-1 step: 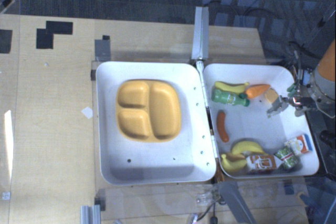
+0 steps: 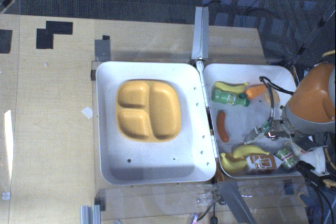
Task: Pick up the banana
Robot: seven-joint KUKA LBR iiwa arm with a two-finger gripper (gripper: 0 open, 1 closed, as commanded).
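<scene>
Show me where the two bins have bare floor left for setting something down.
Left bin: bare floor rings the yellow divided plate, widest along the near edge below it. Right bin: one open patch mid-floor, between the sausage and the pincer. Crowded at the far wall around the green bottle and at the near wall around the banana.

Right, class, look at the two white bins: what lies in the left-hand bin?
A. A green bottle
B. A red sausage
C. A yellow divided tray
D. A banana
C: the yellow divided tray is the one thing sitting in the left bin, while the green bottle, red sausage and bananas all lie in the right bin.
</scene>
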